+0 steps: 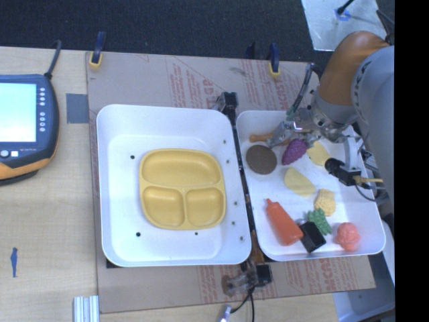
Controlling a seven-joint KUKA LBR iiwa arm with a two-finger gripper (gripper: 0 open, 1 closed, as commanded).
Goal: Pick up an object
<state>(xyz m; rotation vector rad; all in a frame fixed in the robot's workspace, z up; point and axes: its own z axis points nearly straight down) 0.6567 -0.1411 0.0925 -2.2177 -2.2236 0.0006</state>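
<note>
Across the cardboard sheet (pixel 194 79) under the bins runs faint red printing, too blurred to read; no other writing is legible. Two white bins sit side by side. The left bin (pixel 120 123) holds one yellow divided tray (pixel 182 187) with three compartments. The right bin (pixel 367 241) holds a loose scatter: a brown disc (pixel 261 159), a purple piece (pixel 294 150), two pale yellow pieces (pixel 299 181), a small corn cob (pixel 326 200), an orange-red carrot-like piece (pixel 282 223), a black block (pixel 311 236), a green piece (pixel 320 219) and a pink ball (pixel 347 235). At that bin's far end the gripper (pixel 295 127) hangs just above the purple piece; whether its jaws are open or closed cannot be told, and nothing is visibly held. The arm (pixel 355 79) is cut off at the right. A handheld screen (pixel 25 123) lies far left, partly cropped.
</note>
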